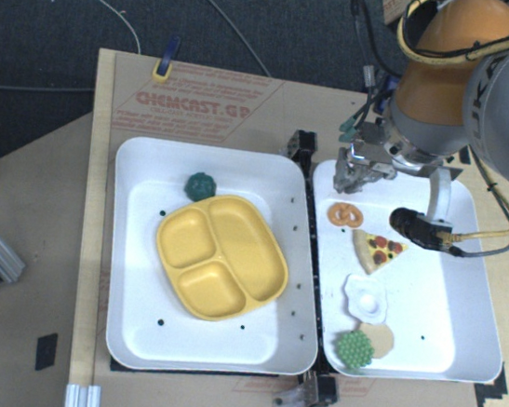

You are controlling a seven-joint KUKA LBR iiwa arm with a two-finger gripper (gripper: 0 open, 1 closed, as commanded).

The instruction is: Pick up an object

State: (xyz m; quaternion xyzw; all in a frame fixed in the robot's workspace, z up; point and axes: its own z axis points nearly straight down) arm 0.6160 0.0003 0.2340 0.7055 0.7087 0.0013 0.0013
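Our gripper [353, 185] hangs at the twelve o'clock end of the right bin [469, 350], right above the pretzel [344, 215]; whether it is spread or pressed together we cannot tell. It carries nothing we can see. The pizza slice [377, 251] lies just beside the pretzel at four o'clock. We fear a descent slightly off centre would nudge the pretzel against the bin wall, or snag the slice instead.
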